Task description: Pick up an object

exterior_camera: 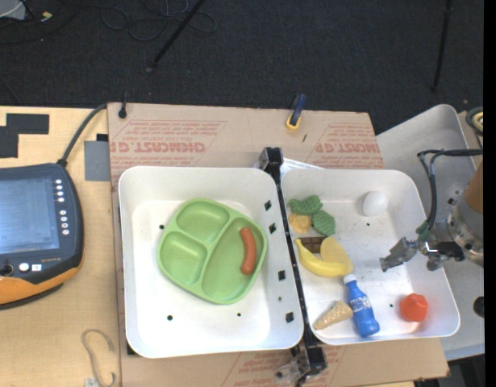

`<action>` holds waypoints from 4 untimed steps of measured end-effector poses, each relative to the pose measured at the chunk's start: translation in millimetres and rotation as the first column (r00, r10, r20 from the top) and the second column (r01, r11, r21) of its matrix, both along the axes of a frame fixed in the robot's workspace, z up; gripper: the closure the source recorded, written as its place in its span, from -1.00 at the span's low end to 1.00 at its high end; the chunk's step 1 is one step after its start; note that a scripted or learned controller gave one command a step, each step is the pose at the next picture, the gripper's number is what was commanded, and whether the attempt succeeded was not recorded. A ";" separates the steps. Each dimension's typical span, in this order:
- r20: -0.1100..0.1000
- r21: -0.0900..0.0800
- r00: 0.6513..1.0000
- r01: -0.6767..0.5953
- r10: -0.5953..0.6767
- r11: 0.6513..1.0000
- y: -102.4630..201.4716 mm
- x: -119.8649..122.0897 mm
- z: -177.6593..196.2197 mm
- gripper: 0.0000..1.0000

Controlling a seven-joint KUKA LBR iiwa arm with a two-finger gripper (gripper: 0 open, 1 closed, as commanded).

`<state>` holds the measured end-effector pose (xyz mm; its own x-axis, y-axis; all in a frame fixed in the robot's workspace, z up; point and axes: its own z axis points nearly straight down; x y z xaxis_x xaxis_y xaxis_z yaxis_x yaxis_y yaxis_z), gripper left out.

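Observation:
The right bin [409, 185] holds a white ball [374, 202], a green leafy toy [313, 214], a banana [316, 261] with a yellow wedge [336, 252], a blue bottle [360, 305], an ice-cream cone [332, 314] and a red toy [414, 307]. My gripper [398, 255] hangs over the right part of this bin, above the red toy and right of the banana. It touches none of the objects and carries nothing that I can see.
In the left bin [143, 208] lies a green divided plate [207, 252] with a red sausage [248, 250] in it. A tablet controller [30, 220] rests at the far left of the bench. A black divider [284, 256] separates the bins.

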<state>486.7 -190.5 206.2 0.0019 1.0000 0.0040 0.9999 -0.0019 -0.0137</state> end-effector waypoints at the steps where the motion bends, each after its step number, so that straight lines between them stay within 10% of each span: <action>1: 0.010 -0.002 1.000 -0.002 0.002 1.000 -0.4 2.4 5.0 -1.00; 3: 0.006 0.000 1.000 -0.003 0.003 1.000 6.8 -8.8 -118.6 -1.00; 4: 0.011 -0.002 1.000 0.002 -0.002 1.000 6.6 -9.2 -118.8 -1.00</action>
<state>477.6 -183.9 87.4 0.0043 1.0000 0.0024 1.0000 -0.0043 -0.0032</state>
